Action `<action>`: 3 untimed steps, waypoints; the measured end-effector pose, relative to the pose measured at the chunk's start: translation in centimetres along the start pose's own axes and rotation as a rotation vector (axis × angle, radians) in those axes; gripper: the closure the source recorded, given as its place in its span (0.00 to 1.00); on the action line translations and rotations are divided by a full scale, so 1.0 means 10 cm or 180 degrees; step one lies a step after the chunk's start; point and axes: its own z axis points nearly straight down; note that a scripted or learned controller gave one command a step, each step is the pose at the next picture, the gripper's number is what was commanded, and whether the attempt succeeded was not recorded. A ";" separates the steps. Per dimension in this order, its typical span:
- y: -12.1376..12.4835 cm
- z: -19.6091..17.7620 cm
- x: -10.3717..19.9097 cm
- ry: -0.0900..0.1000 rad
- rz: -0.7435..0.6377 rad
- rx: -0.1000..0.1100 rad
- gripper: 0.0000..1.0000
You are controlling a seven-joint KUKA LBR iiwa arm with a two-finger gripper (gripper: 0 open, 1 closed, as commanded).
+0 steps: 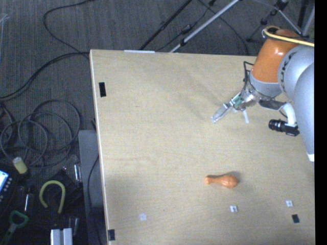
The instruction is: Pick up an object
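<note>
An orange object point(223, 180), bulbous at its right end and tapering to a thin neck on the left, lies flat on the tan bench top point(153, 152) toward the front right. My gripper point(228, 111) hangs over the bench's right part, pointing down and to the left. It is well behind the orange object and apart from it, and I see nothing held in it. The grey arm with its orange band point(271, 60) comes in from the right edge.
Small white and black markers point(233, 208) dot the bench's front right, and a black tag point(102, 89) sits near its left edge. Left of the bench, cables and tools point(46, 137) cover the floor. Tripod legs point(214, 14) stand behind it.
</note>
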 end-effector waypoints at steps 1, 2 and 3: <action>0.08 0.00 0.16 0.0001 -0.0996 -0.0007 0.00; 0.10 -0.10 0.17 0.0002 -0.0996 -0.0026 1.00; 0.05 -0.96 0.62 -0.0002 -0.1461 -0.0011 1.00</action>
